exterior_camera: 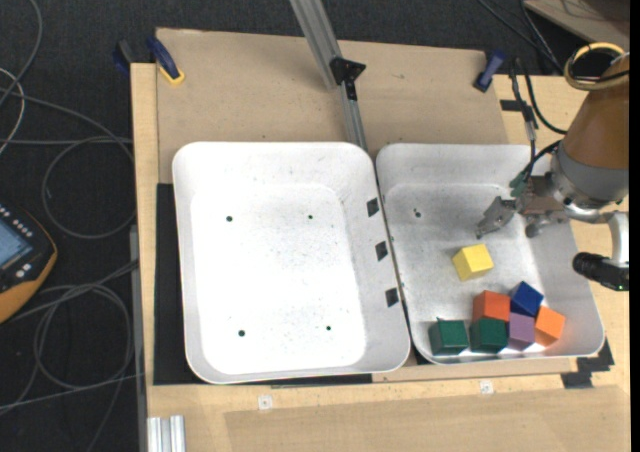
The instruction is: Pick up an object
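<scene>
1. Approach is the step in hand, judged from the camera view: the end effector (512, 215) hangs over the right bin (430, 165) with its fingers spread and nothing between them.
2. The yellow cube (472, 261) lies alone just below it, near but apart; the other blocks (495, 322) crowd the bin's near edge. The left bin (200, 175) sits alongside on the table (250, 80).
3. Next move, likely: shift over the yellow cube, descend, then close on it.
</scene>
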